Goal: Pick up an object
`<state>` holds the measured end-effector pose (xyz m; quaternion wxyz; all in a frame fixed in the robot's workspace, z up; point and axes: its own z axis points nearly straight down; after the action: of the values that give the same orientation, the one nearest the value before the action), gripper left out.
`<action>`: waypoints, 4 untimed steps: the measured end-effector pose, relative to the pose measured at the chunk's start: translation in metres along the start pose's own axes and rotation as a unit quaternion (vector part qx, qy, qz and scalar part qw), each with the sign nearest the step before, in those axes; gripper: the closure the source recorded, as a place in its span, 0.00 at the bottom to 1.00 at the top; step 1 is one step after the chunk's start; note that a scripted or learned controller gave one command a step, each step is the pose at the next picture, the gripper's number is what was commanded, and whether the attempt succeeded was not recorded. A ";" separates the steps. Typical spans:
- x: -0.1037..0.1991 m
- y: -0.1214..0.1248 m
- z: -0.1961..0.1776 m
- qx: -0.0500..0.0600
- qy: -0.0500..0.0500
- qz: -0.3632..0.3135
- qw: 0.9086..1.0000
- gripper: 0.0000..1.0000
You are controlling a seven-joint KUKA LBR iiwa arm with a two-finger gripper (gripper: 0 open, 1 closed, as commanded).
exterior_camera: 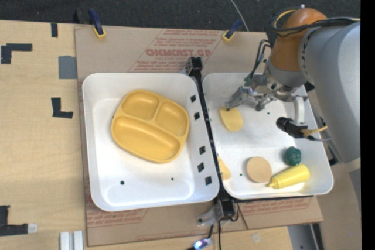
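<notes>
My gripper (pixel 245 103) hangs over the back of the right bin (pixel 316 187), open, its two grey fingers spread with nothing between them. The left fingertip (pixel 230 106) sits just above a pale yellow wedge (pixel 232 120) lying on the bin floor. Towards the front of the same bin lie a round tan disc (pixel 258 169), a yellow bottle (pixel 289 177) and a small dark green object (pixel 292 156). Another yellow piece (pixel 223 169) rests against the bin's left wall.
The left bin (pixel 94 126) holds a yellow divided plate (pixel 151 125). A black divider (pixel 202 126) runs between the bins. The grey arm (pixel 334 85) covers the right bin's far right side.
</notes>
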<state>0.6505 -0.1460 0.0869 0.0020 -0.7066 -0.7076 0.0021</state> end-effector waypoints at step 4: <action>0.001 0.002 -0.182 -0.005 0.000 0.000 1.000 1.00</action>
<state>0.6538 -0.1450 0.2687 -0.0020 -0.7063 -0.7079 -0.0013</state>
